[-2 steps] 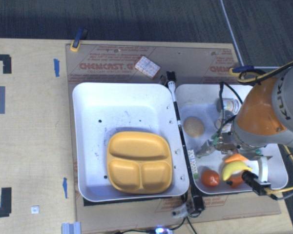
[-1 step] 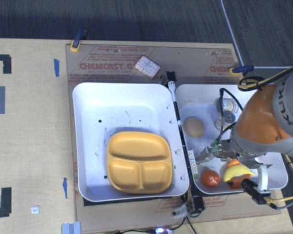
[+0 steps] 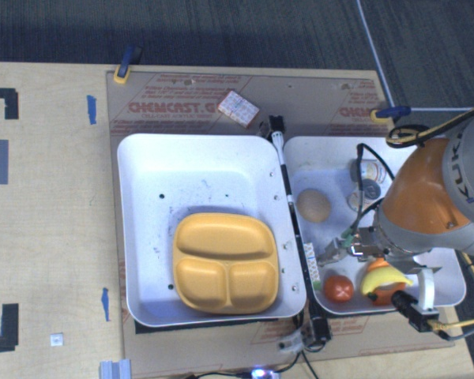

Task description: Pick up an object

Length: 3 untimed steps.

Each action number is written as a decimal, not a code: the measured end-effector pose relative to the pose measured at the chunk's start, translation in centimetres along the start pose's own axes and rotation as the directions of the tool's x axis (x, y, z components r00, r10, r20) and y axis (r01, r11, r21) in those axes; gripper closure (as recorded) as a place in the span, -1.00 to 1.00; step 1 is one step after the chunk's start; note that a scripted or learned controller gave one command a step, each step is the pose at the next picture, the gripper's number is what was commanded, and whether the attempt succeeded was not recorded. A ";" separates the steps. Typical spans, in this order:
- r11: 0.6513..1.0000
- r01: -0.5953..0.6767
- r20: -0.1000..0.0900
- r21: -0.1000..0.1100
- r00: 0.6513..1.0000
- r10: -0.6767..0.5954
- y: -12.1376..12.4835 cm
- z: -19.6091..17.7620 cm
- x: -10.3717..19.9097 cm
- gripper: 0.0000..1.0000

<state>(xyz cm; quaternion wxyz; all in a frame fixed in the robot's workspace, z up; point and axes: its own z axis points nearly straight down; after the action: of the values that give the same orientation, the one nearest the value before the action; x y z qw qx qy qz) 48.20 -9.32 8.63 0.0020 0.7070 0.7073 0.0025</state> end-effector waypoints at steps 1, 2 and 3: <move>1.000 -0.001 0.000 -0.003 1.000 0.001 0.1 -1.0 0.0 1.00; 1.000 -0.001 0.001 0.001 1.000 0.001 -0.1 -0.1 0.0 1.00; 1.000 -0.001 0.001 0.004 1.000 0.001 2.3 0.0 -0.5 1.00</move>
<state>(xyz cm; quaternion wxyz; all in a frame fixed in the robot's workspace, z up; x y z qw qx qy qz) 50.46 -9.81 8.61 0.0009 0.7072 0.7070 0.0007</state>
